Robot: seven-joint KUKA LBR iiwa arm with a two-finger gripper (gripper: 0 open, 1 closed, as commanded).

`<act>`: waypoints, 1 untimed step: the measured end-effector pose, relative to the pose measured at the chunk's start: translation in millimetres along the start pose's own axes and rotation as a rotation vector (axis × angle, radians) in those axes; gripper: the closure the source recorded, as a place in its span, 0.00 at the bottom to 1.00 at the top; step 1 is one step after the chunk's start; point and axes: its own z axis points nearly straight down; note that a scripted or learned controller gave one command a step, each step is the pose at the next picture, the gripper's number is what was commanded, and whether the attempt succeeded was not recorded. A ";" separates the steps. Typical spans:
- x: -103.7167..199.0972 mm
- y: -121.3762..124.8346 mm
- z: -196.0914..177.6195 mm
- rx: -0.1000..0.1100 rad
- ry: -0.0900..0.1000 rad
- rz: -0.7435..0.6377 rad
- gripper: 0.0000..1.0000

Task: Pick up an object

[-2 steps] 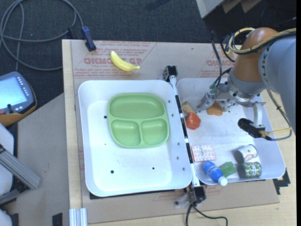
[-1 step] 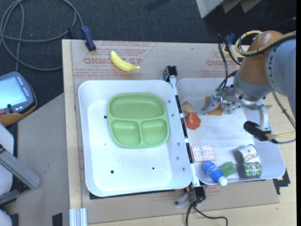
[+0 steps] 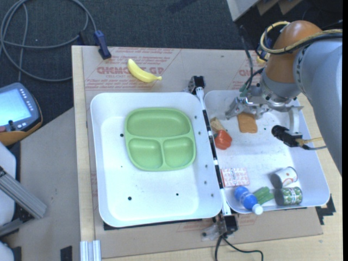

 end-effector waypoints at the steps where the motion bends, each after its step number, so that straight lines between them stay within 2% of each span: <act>1: -4.9 -23.8 0.3 0.004 0.001 0.001 0.00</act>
